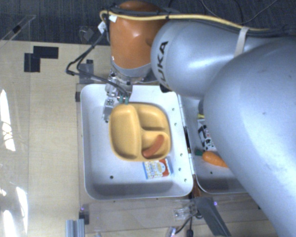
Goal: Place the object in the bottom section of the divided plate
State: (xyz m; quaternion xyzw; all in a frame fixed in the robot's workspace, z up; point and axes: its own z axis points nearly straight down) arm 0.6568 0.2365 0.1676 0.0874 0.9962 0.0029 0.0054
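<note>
**Sausage rests in the divided plate**

We see the sausage [154,145] lying in the yellow divided plate [124,132], in its lower right compartment, its long axis slanting from lower left to upper right. The gripper [110,106] hangs at the plate's upper left rim; we cannot tell how its jaws stand.

On the grey arm [222,68], just below the orange band, black capital letters ran sideways: "UKA" was readable, the tail of the KUKA brand, with the first letter lost at the edge of the casing. A small packet [157,168] lay in the left bin [96,181] with colourful print on its face, too small to read.
</note>
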